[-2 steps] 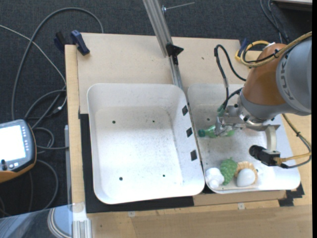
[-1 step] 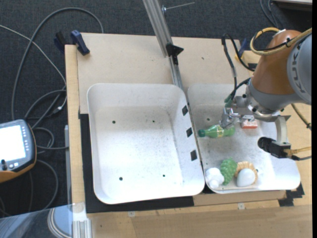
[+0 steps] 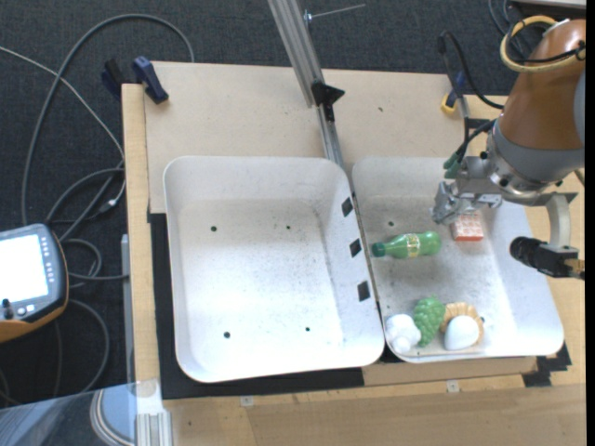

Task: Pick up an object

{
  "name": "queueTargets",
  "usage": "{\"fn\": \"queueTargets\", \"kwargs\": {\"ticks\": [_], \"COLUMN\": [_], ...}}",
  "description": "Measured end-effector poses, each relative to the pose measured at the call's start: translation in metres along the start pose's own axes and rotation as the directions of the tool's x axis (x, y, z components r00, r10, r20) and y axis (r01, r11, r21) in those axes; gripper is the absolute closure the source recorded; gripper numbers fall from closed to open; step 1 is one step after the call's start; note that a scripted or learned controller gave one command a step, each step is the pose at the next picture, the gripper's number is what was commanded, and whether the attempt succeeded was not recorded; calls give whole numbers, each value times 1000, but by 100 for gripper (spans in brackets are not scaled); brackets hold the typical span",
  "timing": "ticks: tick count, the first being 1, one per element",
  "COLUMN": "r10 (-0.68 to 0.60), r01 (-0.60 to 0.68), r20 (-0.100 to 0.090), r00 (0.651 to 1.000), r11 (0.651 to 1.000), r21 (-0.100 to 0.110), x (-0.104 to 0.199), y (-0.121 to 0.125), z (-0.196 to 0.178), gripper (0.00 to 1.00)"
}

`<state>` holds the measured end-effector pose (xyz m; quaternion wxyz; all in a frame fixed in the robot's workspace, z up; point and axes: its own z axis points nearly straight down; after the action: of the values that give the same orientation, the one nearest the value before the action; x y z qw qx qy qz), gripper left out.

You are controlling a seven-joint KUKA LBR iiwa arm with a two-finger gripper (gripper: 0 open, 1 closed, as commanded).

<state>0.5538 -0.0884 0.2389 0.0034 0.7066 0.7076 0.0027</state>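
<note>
My gripper (image 3: 457,204) hangs over the upper part of the right bin (image 3: 526,297), under the grey wrist and orange band. A small red and white box (image 3: 469,229) lies just below and to the right of it, touching or nearly touching the gripper's tip. A green bottle (image 3: 406,245) lies on its side to the left of the box, near the bin's left wall. At the bin's front edge sit a green leafy toy (image 3: 429,314), a white ball (image 3: 401,329) and a white and tan object (image 3: 461,328).
The left bin (image 3: 251,277) stands beside the right one, with a slanted metal rail (image 3: 299,40) running down to the divide between them. Blue clamps (image 3: 149,77) grip the board's back corners. Cables and a handheld pendant (image 3: 28,272) lie on the floor at left.
</note>
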Motion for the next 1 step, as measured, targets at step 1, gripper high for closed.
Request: {"fn": "queueTargets", "kwargs": {"ticks": [1], "r10": [0], "r01": [0], "r20": [-1], "r00": [1000], "r11": [1000], "r21": [5], "x": [0], "y": [1], "z": [-19], "gripper": [100]}}
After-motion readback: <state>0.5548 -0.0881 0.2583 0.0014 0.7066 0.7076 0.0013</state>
